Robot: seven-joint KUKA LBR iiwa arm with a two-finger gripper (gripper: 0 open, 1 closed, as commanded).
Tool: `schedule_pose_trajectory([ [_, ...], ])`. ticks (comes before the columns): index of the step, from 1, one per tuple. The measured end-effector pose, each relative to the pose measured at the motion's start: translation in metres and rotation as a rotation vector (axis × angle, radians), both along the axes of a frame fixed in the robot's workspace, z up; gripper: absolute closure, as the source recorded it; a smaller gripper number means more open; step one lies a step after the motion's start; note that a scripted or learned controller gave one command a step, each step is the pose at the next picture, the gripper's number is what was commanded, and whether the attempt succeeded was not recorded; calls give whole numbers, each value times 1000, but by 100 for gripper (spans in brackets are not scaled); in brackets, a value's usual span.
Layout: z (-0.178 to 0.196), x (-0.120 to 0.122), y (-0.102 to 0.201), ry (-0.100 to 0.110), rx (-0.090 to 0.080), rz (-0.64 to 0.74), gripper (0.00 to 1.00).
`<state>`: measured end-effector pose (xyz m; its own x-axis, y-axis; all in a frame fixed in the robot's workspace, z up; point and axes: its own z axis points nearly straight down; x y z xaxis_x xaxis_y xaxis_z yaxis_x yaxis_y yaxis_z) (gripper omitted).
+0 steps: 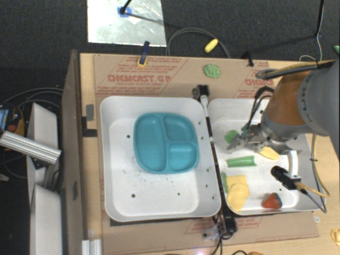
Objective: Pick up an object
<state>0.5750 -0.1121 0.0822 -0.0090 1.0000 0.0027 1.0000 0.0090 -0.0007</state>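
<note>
Reaching low into the right bin (227,113), the gripper (243,141) sits just beside a small green piece (230,137), likely its target; whether it is open or holding anything, I cannot tell from here.

**White bins, bright pieces**

Both bins are white. The left bin (117,142) shows scattered dark specks on its floor and carries a teal plate (166,142). Against the white of the right bin (234,110) stand a bright green stick (241,161), a darker green piece (231,137), a pale yellow wedge (269,153), a yellow slab (237,180), a yellow round piece (237,196) and a red piece (273,201). The bench (175,70) is brown board printed with red lettering, and the disc (212,70) on it is green with a dotted pattern. The arm (321,100) is grey with an orange band (284,97). The floor (37,36) is dark charcoal, and the sheet (133,25) is silvery.
</note>
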Motion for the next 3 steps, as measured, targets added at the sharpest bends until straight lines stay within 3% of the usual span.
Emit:
schedule_pose_trajectory([
  [1,4,72,2,-11,-4,-1,0],
  [2,2,54,15,-1,-3,-3,0],
  [3,14,56,14,-7,-3,-1,100],
])
